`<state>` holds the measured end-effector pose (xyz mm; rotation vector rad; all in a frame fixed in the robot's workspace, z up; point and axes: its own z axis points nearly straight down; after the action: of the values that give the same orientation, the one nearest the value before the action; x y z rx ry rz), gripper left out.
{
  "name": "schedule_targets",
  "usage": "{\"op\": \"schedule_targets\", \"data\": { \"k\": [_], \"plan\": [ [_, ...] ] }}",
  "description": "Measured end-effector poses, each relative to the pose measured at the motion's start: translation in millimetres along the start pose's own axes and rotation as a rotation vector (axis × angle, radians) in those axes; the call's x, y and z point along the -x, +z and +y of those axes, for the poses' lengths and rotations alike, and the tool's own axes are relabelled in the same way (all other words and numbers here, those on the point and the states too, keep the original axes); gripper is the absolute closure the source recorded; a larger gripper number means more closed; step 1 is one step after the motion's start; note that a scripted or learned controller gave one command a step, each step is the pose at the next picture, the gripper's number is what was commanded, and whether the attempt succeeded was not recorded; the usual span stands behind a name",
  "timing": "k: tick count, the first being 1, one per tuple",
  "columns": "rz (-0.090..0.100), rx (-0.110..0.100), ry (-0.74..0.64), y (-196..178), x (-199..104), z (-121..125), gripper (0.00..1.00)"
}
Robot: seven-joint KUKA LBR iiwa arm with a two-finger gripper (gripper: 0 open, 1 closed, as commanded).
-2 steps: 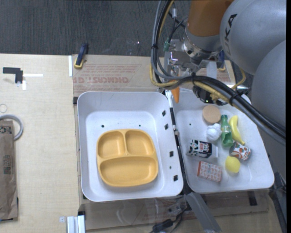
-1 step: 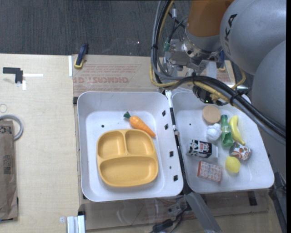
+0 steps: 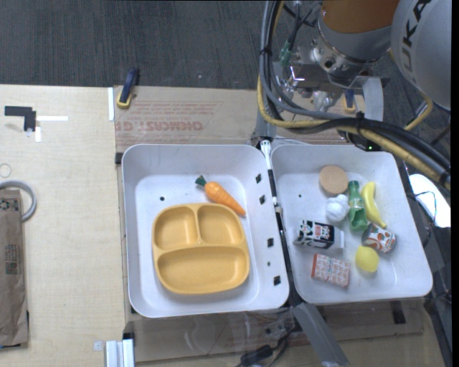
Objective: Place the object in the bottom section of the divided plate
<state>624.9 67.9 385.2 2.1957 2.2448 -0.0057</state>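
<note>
On the counter (image 3: 57,215), two shallow white bins sit side by side, the left bin (image 3: 136,236) holding a yellow divided plate (image 3: 201,248) with two small sections at 12 o'clock and one wide bottom section at 6 o'clock; all three sections are bare. Toy carrot (image 3: 221,196) lies on the bin floor just beside the plate rim at roughly 1 o'clock from the plate centre, green top pointing to 10 o'clock, orange tip to 4 o'clock, apart from the tool. Right bin (image 3: 409,287) holds a cluster: tan round disc (image 3: 333,179) at 12 o'clock, white ball (image 3: 336,209) just below it, green bottle (image 3: 356,210) touching the ball's 3 o'clock side, banana (image 3: 373,203) just beside the bottle, small can (image 3: 379,240) below the banana, lemon (image 3: 367,259) near 5 o'clock, black-and-white milk carton (image 3: 315,234) at 9 o'clock of the cluster, red-and-white box (image 3: 330,270) at 6 o'clock. Arm (image 3: 358,18) with orange band hangs at the frame's 1 o'clock, above the far edge of the right bin, wrapped in cables (image 3: 276,100). Tool (image 3: 323,79) sits amid brackets and hoses; cannot tell its opening. Brown cardboard sheet (image 3: 179,115) lies beyond the left bin at 12 o'clock, with a blue-and-yellow clamp (image 3: 128,87) at its far left corner.
</note>
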Motion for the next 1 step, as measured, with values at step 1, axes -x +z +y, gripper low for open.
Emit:
{"op": "schedule_targets", "data": {
  "k": [1],
  "plan": [
    [0.000,-0.001,0.041,-55.9,-18.1,34.9,0.00]
  ]
}}
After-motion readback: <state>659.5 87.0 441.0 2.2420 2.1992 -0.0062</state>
